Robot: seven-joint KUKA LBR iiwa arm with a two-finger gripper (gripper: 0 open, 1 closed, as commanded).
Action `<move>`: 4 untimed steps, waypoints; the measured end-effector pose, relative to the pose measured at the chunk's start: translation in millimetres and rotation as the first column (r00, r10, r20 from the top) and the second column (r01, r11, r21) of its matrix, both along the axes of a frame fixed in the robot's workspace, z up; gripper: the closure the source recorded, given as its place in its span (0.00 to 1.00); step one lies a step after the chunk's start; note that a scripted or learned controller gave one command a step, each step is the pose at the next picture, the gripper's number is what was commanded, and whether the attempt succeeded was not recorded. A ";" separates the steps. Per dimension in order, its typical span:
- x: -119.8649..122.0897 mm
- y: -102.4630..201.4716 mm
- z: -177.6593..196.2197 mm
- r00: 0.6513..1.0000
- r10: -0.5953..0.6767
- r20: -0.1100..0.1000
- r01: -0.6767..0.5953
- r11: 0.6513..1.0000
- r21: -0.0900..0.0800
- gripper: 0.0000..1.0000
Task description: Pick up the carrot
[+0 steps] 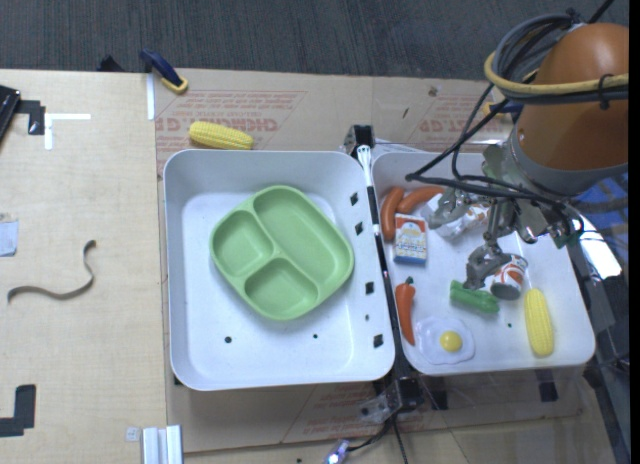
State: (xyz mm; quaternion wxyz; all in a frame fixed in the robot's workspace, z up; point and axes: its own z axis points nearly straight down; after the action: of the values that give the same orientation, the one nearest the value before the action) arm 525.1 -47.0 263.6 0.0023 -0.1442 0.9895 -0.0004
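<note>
The carrot [405, 312] is small and orange with a green top. It lies along the left wall of the right bin [575, 282], pointing toward the front. My gripper [487, 267] hangs low over the middle of that bin, well to the right of the carrot and apart from it. It stands just above a green vegetable [472, 299] and beside a red and white can [512, 277]. Nothing shows as held.
The right bin also holds a fried egg [445, 340], a corn cob [539, 321], a small box [410, 238], red sausages [392, 208] and a crumpled silver packet [452, 218]. A green divided plate [283, 250] lies in the left bin. Another corn cob [220, 135] rests on the bench behind.
</note>
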 end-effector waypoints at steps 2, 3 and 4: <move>-4.2 -23.4 -9.1 0.997 -0.078 0.001 0.078 0.997 0.000 0.00; -41.8 -18.1 -72.3 0.999 -0.048 -0.003 0.048 0.999 0.001 0.00; -39.9 -18.0 -63.0 0.999 -0.046 0.001 0.046 0.999 0.000 1.00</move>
State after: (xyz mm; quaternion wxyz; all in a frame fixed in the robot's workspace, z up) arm 485.2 -65.0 200.6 0.0028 -0.1213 0.9926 -0.0003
